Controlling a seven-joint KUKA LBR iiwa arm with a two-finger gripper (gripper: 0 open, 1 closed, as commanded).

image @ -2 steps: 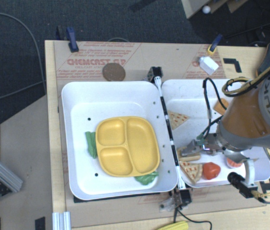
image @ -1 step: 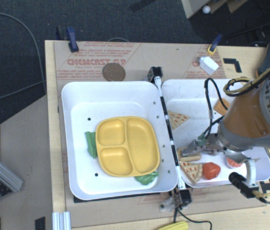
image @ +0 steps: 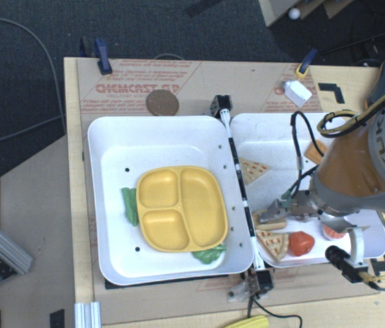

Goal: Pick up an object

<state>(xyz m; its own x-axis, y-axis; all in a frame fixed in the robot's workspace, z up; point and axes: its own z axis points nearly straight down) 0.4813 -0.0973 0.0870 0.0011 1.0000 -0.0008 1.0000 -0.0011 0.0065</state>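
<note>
Camera view: arm low over right bin (image: pixel 274 125), near worktop's front right corner. End effector (image: pixel 274 217) down at bin's left wall, among toy food: waffle piece (image: pixel 272 244), red tomato (image: pixel 302 243), pizza wedge (image: pixel 252 170) farther back. Spread or pinched: cannot tell, wrist blocks. Nothing seen lifted; judge pick not done, grasp and lift left. Left bin (image: pixel 110 149): yellow divided plate (image: pixel 181 208), green scraps at plate edges.
</note>
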